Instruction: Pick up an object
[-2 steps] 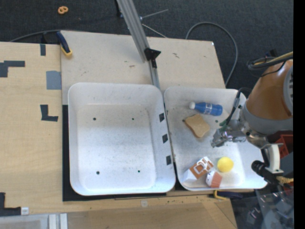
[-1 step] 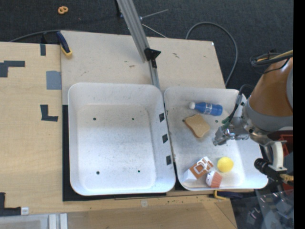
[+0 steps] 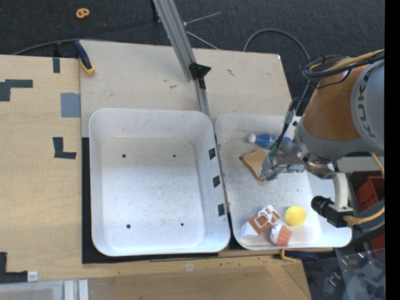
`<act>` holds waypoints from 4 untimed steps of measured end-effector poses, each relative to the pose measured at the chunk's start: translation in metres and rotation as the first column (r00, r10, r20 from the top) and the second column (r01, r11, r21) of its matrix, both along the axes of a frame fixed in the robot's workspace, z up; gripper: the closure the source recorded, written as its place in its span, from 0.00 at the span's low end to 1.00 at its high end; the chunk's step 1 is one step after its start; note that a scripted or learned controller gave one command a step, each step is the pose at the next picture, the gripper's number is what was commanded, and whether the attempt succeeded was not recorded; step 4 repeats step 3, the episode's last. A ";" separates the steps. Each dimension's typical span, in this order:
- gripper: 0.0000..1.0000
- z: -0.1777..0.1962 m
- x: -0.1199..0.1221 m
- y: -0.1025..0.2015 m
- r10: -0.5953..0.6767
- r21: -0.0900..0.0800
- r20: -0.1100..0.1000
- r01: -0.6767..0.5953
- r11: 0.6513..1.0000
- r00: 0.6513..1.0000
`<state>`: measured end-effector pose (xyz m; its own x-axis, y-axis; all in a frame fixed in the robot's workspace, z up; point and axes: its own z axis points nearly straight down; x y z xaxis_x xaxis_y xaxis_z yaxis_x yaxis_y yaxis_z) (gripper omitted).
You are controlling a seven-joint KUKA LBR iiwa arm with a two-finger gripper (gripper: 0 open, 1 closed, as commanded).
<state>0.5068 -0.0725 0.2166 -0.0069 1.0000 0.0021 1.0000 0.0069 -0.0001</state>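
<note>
My gripper (image 3: 270, 169) hangs low in the right bin (image 3: 237, 186), right at the edge of a tan, wedge-shaped object (image 3: 252, 162). Just behind it a blue and white object (image 3: 262, 140) lies near the bin's back wall. A yellow ball (image 3: 295, 215) sits near the front of the same bin. Left of the ball lie an orange and white carton (image 3: 264, 219) and a small red and white object (image 3: 280, 234).
The left bin (image 3: 150, 180) stands next to the right one. A grey metal pole (image 3: 178, 39) slants down from the top to the bins' shared back corner. A blue and yellow clamp (image 3: 84, 56) lies on the bench at the back left.
</note>
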 end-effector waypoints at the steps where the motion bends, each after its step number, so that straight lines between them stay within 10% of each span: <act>1: 1.00 -0.007 0.016 0.056 0.001 0.000 -0.002 -0.001 1.000 1.000; 3: 1.00 -0.004 0.060 0.151 0.000 -0.001 -0.001 0.000 1.000 1.000; 4: 1.00 -0.004 0.060 0.151 0.000 -0.001 -0.001 0.000 1.000 1.000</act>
